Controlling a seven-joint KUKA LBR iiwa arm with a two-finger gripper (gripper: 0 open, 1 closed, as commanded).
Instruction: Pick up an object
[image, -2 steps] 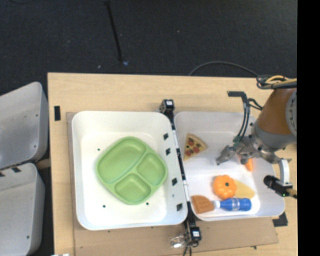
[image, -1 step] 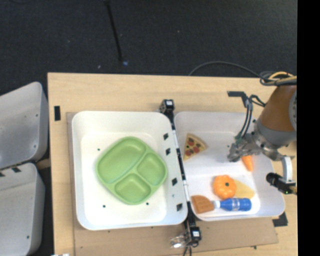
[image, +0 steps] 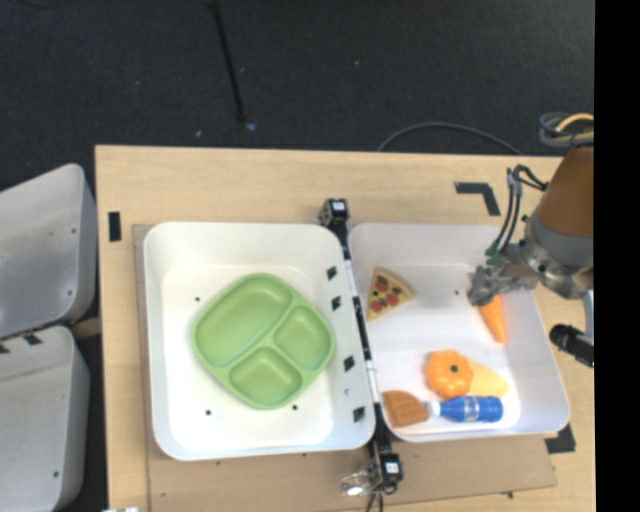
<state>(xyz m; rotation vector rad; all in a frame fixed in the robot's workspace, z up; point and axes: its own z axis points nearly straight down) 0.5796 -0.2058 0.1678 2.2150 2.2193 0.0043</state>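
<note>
Pincer (image: 487, 288) sits low in the right bin (image: 420, 245) w/ tips at the carrot (image: 494, 320) top, grip state can't tell; carrot prob. light, stiff, smooth plastic, so take it across the mid-body.

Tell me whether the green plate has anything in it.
Empty. All three compartments of the green plate show bare green; the toy food lies in the right bin.

Grey arm (image: 560, 235) (orange band above wrist) angled down from right
</note>
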